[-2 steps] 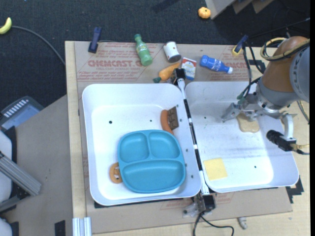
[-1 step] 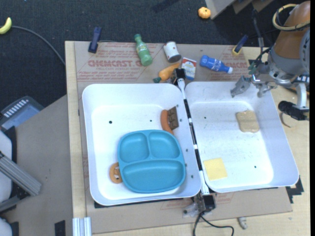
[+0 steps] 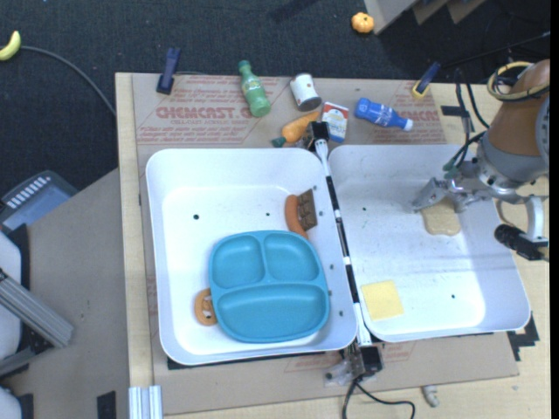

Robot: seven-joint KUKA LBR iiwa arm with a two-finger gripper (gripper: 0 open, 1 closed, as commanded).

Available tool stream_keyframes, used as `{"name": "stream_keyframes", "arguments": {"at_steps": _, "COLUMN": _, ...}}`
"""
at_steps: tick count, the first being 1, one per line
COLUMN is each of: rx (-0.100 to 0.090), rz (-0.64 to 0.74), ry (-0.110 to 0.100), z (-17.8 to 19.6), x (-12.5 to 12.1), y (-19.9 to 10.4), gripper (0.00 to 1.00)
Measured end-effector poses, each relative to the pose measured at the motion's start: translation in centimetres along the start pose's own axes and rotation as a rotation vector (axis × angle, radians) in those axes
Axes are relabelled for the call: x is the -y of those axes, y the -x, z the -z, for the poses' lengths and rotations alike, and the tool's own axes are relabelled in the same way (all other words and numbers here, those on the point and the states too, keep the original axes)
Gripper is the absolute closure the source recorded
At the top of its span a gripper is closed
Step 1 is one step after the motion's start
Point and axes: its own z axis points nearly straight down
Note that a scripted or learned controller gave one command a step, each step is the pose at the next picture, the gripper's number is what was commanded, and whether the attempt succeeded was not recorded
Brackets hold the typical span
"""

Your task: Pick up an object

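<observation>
Camera view, arm: my grey arm with its orange band reaches in from the right, over the upper part of the right bin [image 3: 489, 321].
Camera view, jaws: my jaws [image 3: 444, 194] hang low over the right bin's floor. I cannot tell whether they are open or closed, and nothing shows between them.
Camera view, nearest thing: a pale tan flat piece [image 3: 442, 223] lies on the bin floor just below my jaws in the picture, toward the desk's near edge. Whether it touches them I cannot tell. It is roundish, with no clear long axis.
Camera view, other thing in the right bin: a yellow square [image 3: 382, 300] lies flat near the bin's near-left corner, well apart from my jaws.
Camera view, left bin [image 3: 175, 234]: it holds a blue divided plate [image 3: 266, 286], a brown piece [image 3: 301, 211] by the right wall, and a small orange piece [image 3: 204, 308] partly under the plate's left edge.
Judgement: the tan piece looks like the natural target, calling for a short shift toward the near edge.
</observation>
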Motion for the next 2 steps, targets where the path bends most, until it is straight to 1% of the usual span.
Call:
{"name": "stream_keyframes", "arguments": {"at_steps": 1, "rx": 0.009, "rz": -0.003, "ry": 0.003, "z": 0.0, "x": 2.7, "y": -4.9, "gripper": 0.00}}
{"name": "stream_keyframes", "arguments": {"at_steps": 2, "rx": 0.010, "rz": -0.003, "ry": 0.005, "z": 1.1, "x": 2.6, "y": -4.9, "gripper": 1.00}}
